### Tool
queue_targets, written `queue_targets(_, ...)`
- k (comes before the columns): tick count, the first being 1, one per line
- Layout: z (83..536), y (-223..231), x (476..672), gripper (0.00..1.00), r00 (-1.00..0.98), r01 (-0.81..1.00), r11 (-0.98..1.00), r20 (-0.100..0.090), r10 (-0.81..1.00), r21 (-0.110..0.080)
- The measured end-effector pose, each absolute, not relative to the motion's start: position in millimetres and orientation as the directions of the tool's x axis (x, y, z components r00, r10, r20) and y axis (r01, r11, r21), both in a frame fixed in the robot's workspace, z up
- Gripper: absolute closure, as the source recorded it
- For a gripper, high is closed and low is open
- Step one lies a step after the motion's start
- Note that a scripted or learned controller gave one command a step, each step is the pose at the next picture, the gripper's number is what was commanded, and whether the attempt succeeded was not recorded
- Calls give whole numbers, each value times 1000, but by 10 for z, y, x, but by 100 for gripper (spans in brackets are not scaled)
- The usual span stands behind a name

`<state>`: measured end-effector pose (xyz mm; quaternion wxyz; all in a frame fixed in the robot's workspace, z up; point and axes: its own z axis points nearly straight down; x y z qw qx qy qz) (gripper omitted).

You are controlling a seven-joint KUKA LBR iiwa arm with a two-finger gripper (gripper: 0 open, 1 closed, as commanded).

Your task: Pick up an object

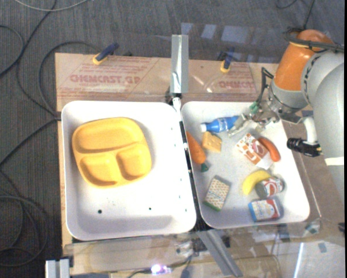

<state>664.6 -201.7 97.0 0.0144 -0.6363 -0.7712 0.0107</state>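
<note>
Camera view: the claw (255, 117) hangs low in the right bin (303, 204), near the blue bottle (221, 124) at the bin's far side; I cannot tell its opening. Best to centre over the bottle's body, clear of the cracker (212, 142) just beside it.

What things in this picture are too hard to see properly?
- The claw: too small and blurry in the camera view to tell if it is open or shut.
- The can and the box: their labels are too tiny to read.
- The carrot: its edge sits against the bin wall, partly shaded.
</note>
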Motion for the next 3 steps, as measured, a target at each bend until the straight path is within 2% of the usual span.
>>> queue_targets(1, 892, -1853, 6227, 0, -382, 924, 382, -9, 924, 7)
queue_targets(2, 884, -1588, 6609, 0, -403, 915, 403, -7, 915, 8)
queue_targets(3, 969, -1610, 6584, 100, -402, 916, 402, -3, 916, -3)
